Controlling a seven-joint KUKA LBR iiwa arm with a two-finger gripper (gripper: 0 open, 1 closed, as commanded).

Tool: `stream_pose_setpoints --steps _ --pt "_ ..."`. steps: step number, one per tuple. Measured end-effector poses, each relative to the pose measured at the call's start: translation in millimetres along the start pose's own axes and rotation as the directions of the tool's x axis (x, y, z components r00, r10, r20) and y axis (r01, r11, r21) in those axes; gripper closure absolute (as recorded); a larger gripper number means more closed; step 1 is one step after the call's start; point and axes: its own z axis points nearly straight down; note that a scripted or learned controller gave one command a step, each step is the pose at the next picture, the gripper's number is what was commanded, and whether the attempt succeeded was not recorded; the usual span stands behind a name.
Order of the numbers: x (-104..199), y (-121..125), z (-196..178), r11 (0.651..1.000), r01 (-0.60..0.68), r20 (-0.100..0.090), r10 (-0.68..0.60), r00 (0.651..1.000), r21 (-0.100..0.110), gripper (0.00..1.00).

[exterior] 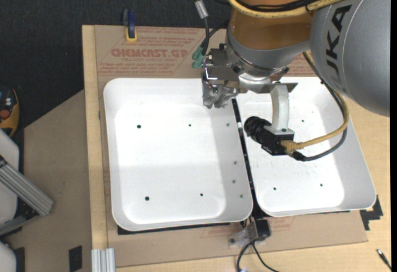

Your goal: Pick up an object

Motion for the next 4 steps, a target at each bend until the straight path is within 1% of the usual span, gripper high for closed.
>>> stream_pose_setpoints --steps 1,2,3,4 --pt "5.1 -47.9 68.0 1.000 -0.004 0.004 0.003 1.000 0.016 1.00" --pt "0.2 -44.0 5.6 1.000 -0.003 0.000 0.003 1.000 -0.001 1.00" --pt "29.3 5.5 57.4 1.000 -0.001 0.003 0.001 1.000 0.006 1.00" --pt "7.0 -8.6 -2.4 1.000 -0.005 0.001 0.005 1.000 0.000 1.00"
